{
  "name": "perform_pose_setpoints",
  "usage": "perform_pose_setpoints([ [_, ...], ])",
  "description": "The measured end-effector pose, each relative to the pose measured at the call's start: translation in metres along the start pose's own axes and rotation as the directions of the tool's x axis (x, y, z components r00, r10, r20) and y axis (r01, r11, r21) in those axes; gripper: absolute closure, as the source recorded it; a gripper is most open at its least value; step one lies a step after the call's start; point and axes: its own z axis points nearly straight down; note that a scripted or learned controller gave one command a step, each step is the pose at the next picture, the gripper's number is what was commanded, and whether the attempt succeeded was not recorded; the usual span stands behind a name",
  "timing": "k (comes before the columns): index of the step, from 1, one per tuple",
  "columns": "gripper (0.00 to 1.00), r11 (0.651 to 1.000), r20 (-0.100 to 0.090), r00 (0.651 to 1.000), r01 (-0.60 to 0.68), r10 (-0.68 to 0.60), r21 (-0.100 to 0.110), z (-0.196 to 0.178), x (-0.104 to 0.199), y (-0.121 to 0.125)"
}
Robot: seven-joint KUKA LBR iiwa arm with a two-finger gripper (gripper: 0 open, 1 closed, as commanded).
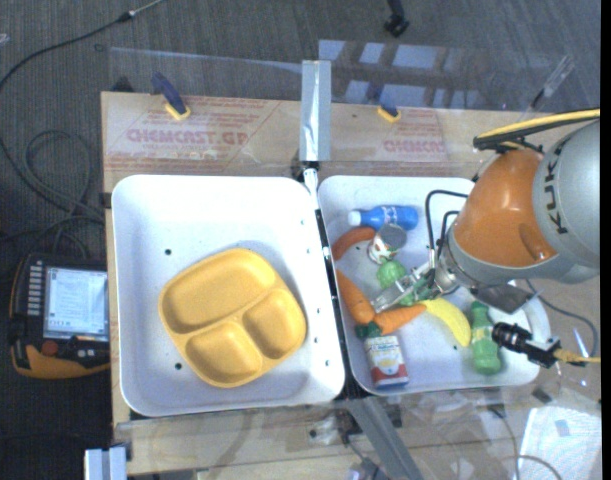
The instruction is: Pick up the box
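Observation:
The box [385,358] is a small red and white carton lying at the front left of the right bin [425,380]. My gripper [407,290] hangs low over the middle of that bin, a little behind the box and apart from it. It is among a green item [390,273], an orange carrot [398,317] and a yellow banana [449,318]. The carrot lies between the gripper and the box. The orange band of the arm [500,218] covers the bin's right rear part.
A blue and white bottle [385,216] lies at the back of the right bin, with a second carrot [354,297] along its left wall and a green toy [484,340] at the right. The left bin [145,218] holds a yellow divided tray [233,314].

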Motion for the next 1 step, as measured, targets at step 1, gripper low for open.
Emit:
perform_pose_setpoints([
  [1,0.0,0.963,-0.036,0.963,0.268,-0.268,0.023,0.0082,-0.0519,0.0822],
])
